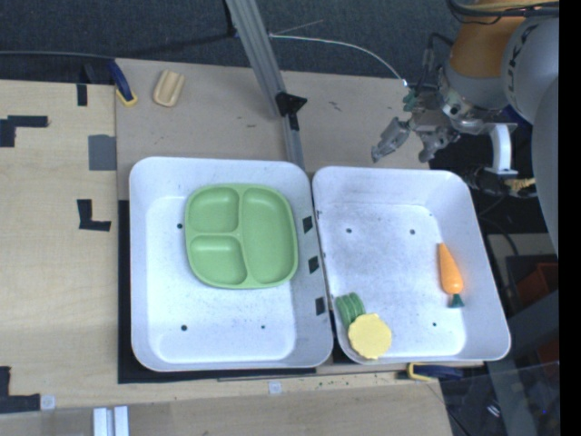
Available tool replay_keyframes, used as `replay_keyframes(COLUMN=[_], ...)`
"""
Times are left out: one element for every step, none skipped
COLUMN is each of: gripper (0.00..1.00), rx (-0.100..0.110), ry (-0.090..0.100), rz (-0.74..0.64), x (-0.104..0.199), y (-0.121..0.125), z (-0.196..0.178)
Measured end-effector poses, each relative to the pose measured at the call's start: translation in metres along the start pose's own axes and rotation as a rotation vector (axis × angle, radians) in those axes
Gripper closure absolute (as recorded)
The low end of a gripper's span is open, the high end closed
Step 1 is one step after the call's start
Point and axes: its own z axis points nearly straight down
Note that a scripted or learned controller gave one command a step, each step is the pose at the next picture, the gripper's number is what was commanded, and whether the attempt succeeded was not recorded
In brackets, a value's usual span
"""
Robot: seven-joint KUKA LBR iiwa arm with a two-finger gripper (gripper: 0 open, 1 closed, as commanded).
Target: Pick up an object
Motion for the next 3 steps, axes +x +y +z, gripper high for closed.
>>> replay_keyframes(gripper=[0.00,0.00,0.00], rx=[0.000,0.006,0.004], ry=[-0.001,-0.001,-0.001], rz=[0.001,0.002,0.002], x=[0.000,-0.009,-0.011], y=[0.000,-0.002,-0.008], z=[0.000,0.059,0.105])
